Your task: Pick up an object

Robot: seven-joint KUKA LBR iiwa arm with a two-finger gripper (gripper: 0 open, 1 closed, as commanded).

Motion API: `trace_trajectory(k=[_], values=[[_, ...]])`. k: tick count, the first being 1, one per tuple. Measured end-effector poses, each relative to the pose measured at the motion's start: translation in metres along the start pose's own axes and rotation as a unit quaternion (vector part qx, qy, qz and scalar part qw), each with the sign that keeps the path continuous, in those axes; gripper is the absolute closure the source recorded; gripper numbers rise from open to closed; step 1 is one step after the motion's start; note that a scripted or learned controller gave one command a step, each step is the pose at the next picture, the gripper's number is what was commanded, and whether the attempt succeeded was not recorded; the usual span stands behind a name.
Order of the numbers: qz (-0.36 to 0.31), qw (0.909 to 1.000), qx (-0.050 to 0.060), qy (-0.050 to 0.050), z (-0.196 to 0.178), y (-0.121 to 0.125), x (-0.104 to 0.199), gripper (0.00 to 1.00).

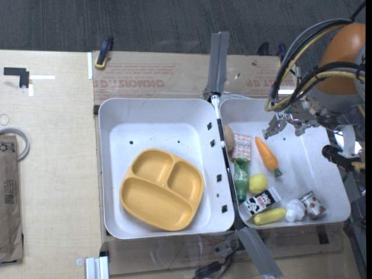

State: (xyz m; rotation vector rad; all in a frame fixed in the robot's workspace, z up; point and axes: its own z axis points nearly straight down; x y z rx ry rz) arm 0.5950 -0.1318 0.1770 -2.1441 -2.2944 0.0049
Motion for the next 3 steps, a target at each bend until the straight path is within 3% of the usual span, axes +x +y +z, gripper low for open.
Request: trace_trajectory(k=[1, 2, 3], values=[[-0.032, 0.9995, -0.001, 0.0, 0.086, 0.012, -0.005, 0.0], [-0.031, 0.9995, 0.0, 0.0, 0.078, 0.012, -0.006, 1.0], [-0.079, 0.9969, -0.001, 0.0, -0.012, -0.031, 0.016, 1.0]])
